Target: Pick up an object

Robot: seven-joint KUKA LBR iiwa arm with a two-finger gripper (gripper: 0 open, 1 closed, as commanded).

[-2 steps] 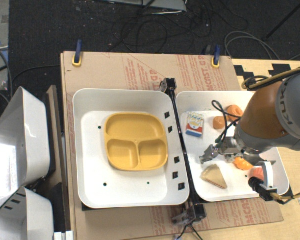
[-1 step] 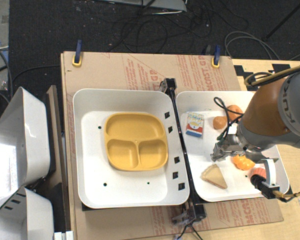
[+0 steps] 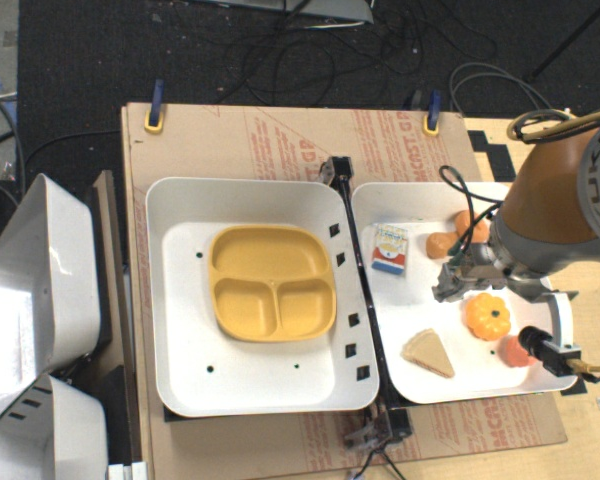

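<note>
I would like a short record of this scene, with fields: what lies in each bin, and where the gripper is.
left bin: yellow divided plate
right bin: small carton, tan wedge, little orange pumpkin, orange piece, red piece
gripper: low over the right bin, between the orange piece and the pumpkin
held object: none visible between the fingers

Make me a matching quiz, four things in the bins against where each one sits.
Things:
1. yellow divided tray
2. small carton
3. tan wedge
4. orange pumpkin

Places:
A. right bin, near its front edge
B. left bin, in the middle
C. right bin, just below the hand
D. right bin, upper left part

Pairs: 1-B, 2-D, 3-A, 4-C
</note>
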